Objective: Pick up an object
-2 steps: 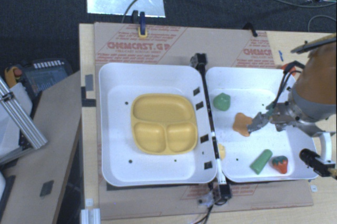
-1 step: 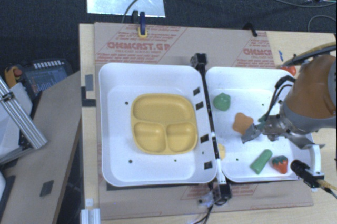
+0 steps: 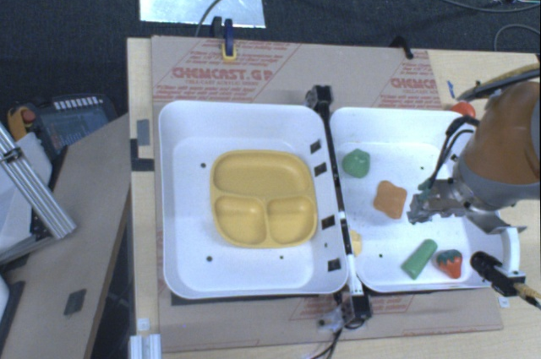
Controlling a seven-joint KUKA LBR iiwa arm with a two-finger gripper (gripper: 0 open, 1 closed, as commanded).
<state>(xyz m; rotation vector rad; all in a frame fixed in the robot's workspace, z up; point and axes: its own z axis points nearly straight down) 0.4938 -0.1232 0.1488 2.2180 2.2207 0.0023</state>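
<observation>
Left bin (image 3: 182, 138) carries a yellow divided tray (image 3: 262, 197), lying flat near its middle; nothing there concerns us for now. Right bin (image 3: 380, 122) holds the candidates: a green rounded piece (image 3: 356, 163) near the dividing wall, an orange block (image 3: 390, 199) toward the centre, a small yellow bit (image 3: 357, 243) hard against the left wall, a green cylinder (image 3: 418, 258) lying tilted near the front edge, and a red strawberry-like piece (image 3: 450, 262) just beside it. The gripper (image 3: 425, 206) hangs over the right bin, just right of the orange block and above the green cylinder; we see nothing between the fingers, and we cannot tell whether they stand apart or together, since the arm's grey body and cables crowd them. We judge the step to be the approach, no pick made yet. The orange block looks the nearest target; the next move calls for a short shift left, centring over it, then a straight descent clear of its neighbours.
</observation>
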